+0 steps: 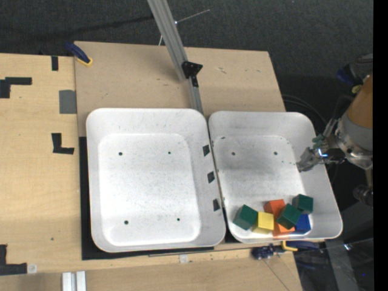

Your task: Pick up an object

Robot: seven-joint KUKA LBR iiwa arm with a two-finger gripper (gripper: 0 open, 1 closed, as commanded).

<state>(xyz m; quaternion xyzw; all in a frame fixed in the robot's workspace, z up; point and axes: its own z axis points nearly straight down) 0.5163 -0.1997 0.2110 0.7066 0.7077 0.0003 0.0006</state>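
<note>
Several small blocks lie bunched in the near right corner of the right bin (254, 162): a green block (245, 216), a yellow block (265, 221), an orange block (276, 207), a dark green block (303, 202) and a blue block (304, 223). My gripper (310, 157) hangs over the bin's right rim, above and beyond the blocks, at the end of the grey arm with its orange band (367, 105). Nothing shows between its fingers, and their gap is too small and dark to read.
The left bin (145, 180) sits beside the right one on the wooden bench (36, 162). A slanted metal bar (173, 35) crosses the bench's far side down to the gap between the bins. Black tape marks dot the bench's left part.
</note>
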